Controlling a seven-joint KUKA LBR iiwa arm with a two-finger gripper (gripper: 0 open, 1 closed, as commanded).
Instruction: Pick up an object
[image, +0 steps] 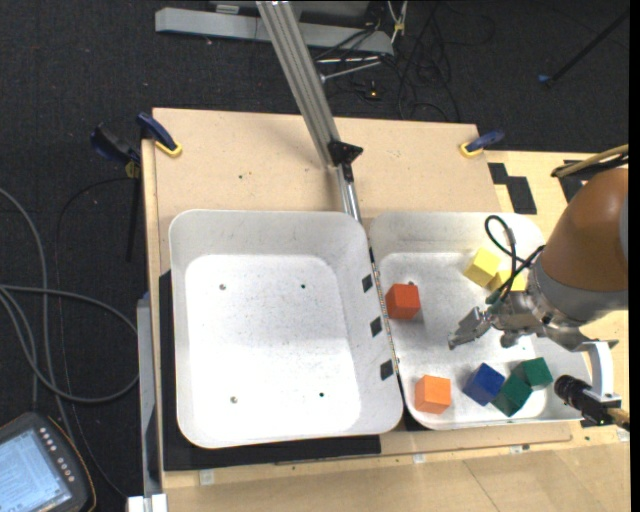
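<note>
The right bin (440, 240) holds several small blocks. A red-orange cube (403, 300) lies near its left wall and an orange cube (433, 392) near its front left corner. A blue cube (487, 383) and two green blocks (515, 394) (538, 372) crowd the front right. A yellow block (484, 267) sits toward the back right, partly behind a cable. My gripper (482, 340) hovers over the bin's middle right, above and behind the blue cube. It is open, and nothing is between its fingers.
The left bin (190, 300) stands beside the right one. A slanted metal pole (310, 90) runs down to the gap between the bins at the back. Clamps (160, 135) (480, 143) sit on the bench's far corners.
</note>
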